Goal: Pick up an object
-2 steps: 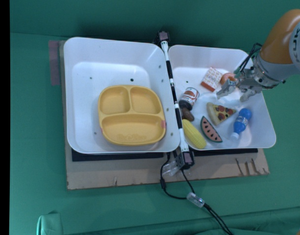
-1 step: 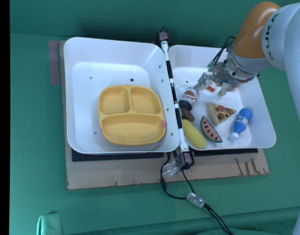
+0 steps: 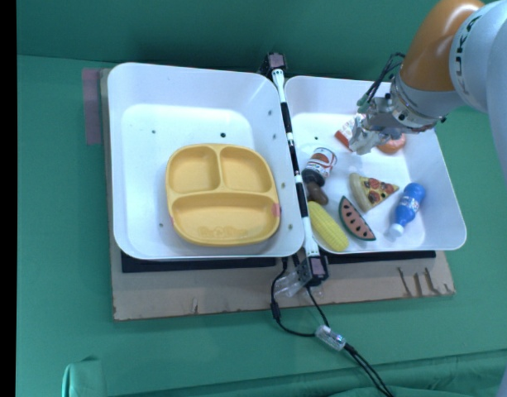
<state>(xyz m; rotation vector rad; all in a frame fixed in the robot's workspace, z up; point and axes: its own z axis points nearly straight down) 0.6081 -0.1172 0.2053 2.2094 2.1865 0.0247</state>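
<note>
My gripper (image 3: pixel 361 136) is low in the far part of the right bin (image 3: pixel 435 172), pointing down over a small red and white object (image 3: pixel 347 133) and an orange-red piece (image 3: pixel 393 145). The wrist hides how the fingers stand. Nearer in the same bin lie a pizza slice (image 3: pixel 372 190), a blue bottle (image 3: pixel 408 208), a watermelon slice (image 3: pixel 355 219), a corn cob (image 3: pixel 327 226), a small brown item (image 3: pixel 318 193) and a dark jar with a red and white label (image 3: pixel 320 165).
The left bin (image 3: pixel 137 98) holds a yellow divided plate (image 3: pixel 222 194). A black and white divider rail (image 3: pixel 290 151) runs between the bins. Cables (image 3: pixel 319 325) trail off the front of the cardboard base.
</note>
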